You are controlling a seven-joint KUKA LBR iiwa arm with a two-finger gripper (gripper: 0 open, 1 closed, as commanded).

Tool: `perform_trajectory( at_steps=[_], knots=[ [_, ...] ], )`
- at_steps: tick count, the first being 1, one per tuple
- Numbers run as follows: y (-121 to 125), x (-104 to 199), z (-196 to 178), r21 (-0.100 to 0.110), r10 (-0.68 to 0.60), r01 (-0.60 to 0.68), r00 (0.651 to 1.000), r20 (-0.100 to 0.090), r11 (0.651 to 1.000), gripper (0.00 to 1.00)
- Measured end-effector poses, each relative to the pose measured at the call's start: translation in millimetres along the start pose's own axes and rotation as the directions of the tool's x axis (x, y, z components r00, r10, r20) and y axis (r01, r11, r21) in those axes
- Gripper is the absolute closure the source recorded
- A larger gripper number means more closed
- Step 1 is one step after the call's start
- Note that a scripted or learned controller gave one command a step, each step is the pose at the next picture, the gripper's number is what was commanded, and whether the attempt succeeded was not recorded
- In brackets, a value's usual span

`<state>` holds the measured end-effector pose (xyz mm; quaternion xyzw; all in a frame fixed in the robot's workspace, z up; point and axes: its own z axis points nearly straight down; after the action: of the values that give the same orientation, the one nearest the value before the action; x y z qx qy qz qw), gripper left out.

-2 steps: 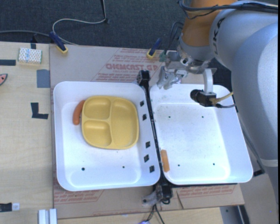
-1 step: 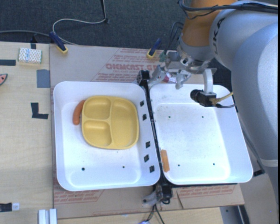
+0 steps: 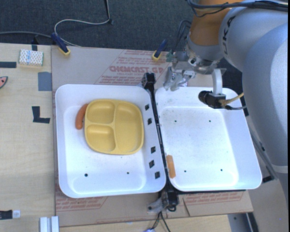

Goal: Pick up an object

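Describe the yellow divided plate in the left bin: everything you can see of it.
The yellow divided plate is a rounded-square tray, plastic by its look, with three compartments: two in its upper half and one wide one across the lower half. It lies flat and right side up in the upper middle of the left bin. An orange, sausage-shaped object lies against its left edge.

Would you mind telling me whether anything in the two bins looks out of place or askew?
Two small oddities. In the left bin, the yellow divided plate lies over or against an orange sausage-like piece, which pokes out at its left edge. In the right bin, another orange piece sits jammed against the left wall.
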<state>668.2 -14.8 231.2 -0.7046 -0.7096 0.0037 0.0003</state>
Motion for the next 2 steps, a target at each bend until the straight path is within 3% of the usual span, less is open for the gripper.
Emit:
perform_trajectory(
  at_steps=[1, 2],
  knots=[
    [-0.1, -0.1, 0.2, 0.000, 0.000, 0.000, 1.000, 0.001, 1.000, 0.00],
    [0.0, 0.0, -9.3, 0.001, 0.000, 0.000, 1.000, 0.000, 1.000, 1.00]
  ],
)
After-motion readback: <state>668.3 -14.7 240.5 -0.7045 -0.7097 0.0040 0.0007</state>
